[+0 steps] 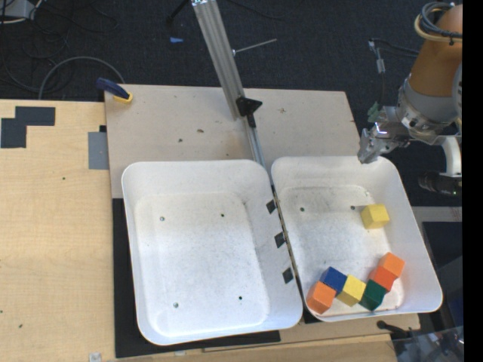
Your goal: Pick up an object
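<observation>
Blocks [355,283] of coloured wood or plastic clustering at the near corner of the shallow white right-hand bin [423,236]: orange cube [322,297], blue cube [333,279], yellow cube [350,290], green cube [373,295], red-orange cubes [388,269], all touching or just beside one another. Lone yellow cube [375,216] sitting farther back in that bin, well apart from the cluster. Shallow white left-hand bin [143,202] lying just beside, across a dark divider. Farther still, grey two-finger gripper [367,151] hanging over the far rim of the right-hand bin, nothing visibly between its tips; whether apart or together, impossible to tell. Grey arm with orange band [438,59] reaching in from the right, tilting down toward the rim. No legible writing anywhere.
</observation>
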